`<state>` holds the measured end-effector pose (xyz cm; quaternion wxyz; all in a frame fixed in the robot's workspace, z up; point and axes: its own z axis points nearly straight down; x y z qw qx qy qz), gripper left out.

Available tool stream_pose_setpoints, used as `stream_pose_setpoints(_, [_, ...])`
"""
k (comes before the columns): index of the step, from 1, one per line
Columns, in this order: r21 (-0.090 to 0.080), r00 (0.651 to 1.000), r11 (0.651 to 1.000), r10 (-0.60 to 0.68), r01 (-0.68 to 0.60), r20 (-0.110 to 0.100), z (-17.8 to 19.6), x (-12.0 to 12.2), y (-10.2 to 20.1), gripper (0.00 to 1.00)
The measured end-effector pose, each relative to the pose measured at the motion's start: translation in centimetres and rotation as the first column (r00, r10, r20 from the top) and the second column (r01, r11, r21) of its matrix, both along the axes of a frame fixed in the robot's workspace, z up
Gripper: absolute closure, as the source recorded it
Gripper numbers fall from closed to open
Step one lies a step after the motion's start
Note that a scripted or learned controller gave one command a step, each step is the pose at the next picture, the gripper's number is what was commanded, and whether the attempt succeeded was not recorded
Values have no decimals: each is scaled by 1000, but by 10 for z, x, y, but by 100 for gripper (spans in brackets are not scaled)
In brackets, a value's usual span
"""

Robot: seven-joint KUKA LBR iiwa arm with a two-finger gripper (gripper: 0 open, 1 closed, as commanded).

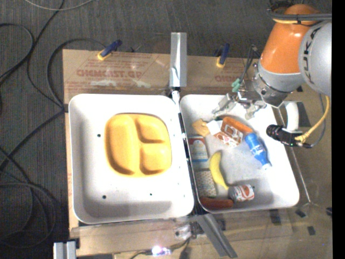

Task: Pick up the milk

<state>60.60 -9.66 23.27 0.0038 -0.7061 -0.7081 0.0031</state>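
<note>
In the camera view, you see the grey arm with its orange band reaching in from the right, its two-finger gripper [235, 106] hanging over the far end of the right-hand shallow white bin [285, 196]. The metal fingers [222, 108] stand apart, spread in a wide V, and nothing sits between them; they touch none of the items as far as you can tell. Just below the fingertips lies the orange-and-white milk carton [232, 131], on its side in the far middle of the right bin, apart from the gripper. Touching its right side is a blue plastic bottle [257, 149] with a white cap, lying at a slant. To the carton's left sits a small tan bread-like piece [201, 127], and below that a pale clear bottle [198, 151] lies along the bin's left wall. A yellow banana [217, 170] lies beside it, with a red-and-white can [242, 193] and a brown sausage [216, 203] near the front edge. The left-hand white bin [86, 198] holds a yellow divided plastic tray [139, 144].
</note>
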Motion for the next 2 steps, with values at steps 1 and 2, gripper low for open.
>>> stream_pose_setpoints(1, [2,987,987,161,-161,2,-114,0,-20,0])
stream_pose_setpoints(2, [5,987,987,159,-159,-7,-110,-1,-20,100])
